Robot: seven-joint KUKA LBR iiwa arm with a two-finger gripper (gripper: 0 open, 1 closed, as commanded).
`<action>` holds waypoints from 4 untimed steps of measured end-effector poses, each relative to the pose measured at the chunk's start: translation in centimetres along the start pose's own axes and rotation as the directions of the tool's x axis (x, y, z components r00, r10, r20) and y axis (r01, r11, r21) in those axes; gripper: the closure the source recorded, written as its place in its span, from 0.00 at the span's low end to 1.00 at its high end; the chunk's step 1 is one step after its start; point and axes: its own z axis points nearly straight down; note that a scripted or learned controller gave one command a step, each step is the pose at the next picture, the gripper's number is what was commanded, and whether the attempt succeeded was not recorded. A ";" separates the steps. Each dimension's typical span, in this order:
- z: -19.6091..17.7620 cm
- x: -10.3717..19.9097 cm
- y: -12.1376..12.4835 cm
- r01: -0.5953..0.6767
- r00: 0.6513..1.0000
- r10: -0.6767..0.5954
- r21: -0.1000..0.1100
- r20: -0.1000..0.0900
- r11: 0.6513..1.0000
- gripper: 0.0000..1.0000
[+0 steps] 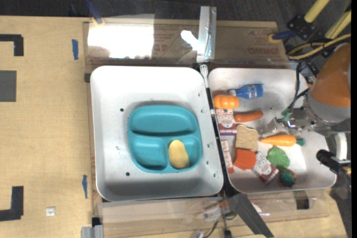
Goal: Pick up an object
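A: Where are the things you could pick up?

B: Look in the right bin (pixel 312 175). You can see a heap of toy food there. An orange carrot (pixel 277 140) lies right by the claw (pixel 285 121), and you can see the claw low over the bin's right side.

A: Is the claw holding the carrot?

B: You cannot tell. The fingers are too small and dark to see if they are wide or narrow.

A: What else is in that bin?

B: You have a blue bottle (pixel 247 91) lying at the back, with a small orange pumpkin (pixel 225 102) just beside it. A long orange sausage (pixel 247 116) lies below them. A slice of bread (pixel 246 138) sits in the middle, touching a red block (pixel 244 160). A green leafy toy (pixel 279 156) lies near the front right.

A: And the other bin?

B: The left bin (pixel 106 120) holds a teal tray (pixel 162 125) with parts in it. A yellow lemon (pixel 178 154) sits in the tray's front right part. Both bins rest side by side on the tabletop (pixel 39 136).
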 end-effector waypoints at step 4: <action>-4.1 3.2 3.2 0.233 0.972 -0.233 0.000 0.001 0.972 0.00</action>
